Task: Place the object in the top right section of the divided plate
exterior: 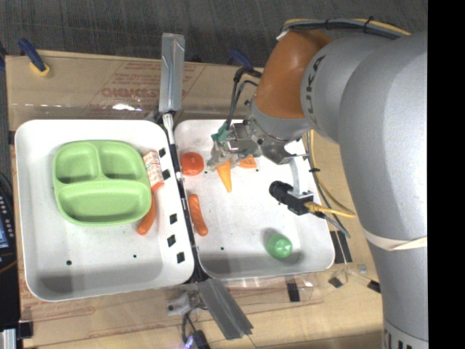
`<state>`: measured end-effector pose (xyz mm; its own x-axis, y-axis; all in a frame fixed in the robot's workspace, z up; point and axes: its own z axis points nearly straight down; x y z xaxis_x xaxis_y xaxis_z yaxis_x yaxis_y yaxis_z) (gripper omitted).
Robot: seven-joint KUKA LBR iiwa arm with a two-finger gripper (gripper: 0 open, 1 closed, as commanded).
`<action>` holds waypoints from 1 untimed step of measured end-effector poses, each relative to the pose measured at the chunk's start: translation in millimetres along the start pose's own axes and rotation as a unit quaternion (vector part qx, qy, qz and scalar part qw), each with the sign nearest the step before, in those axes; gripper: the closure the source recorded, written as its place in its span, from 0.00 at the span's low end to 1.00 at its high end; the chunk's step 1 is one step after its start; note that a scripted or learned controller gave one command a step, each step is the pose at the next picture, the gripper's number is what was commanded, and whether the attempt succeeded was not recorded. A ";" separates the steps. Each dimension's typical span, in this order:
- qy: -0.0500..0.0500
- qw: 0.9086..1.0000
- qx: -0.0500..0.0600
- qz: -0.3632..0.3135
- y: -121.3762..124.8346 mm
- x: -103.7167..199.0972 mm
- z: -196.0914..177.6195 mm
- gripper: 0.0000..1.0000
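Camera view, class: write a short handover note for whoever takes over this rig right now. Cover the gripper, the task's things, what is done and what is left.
Gripper: low over the right bin, beside the orange carrot; finger state unclear.
Divided plate: in the left bin, all its sections bare.
Right bin also holds a tomato, a sausage and a green ball.
Done: nothing placed.
Left: grasp an object and carry it to the plate's top right section.

divided plate (98, 184) in left bin (36, 260), carrot (225, 175) in right bin (240, 257)
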<state>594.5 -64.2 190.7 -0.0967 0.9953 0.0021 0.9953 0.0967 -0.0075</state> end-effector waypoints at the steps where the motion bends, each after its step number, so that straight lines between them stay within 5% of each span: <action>1: -0.001 0.999 -0.002 0.034 69.6 80.5 -0.2 1.00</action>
<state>656.1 22.6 190.6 -0.0289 0.9996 0.0004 0.9996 0.0289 -0.0038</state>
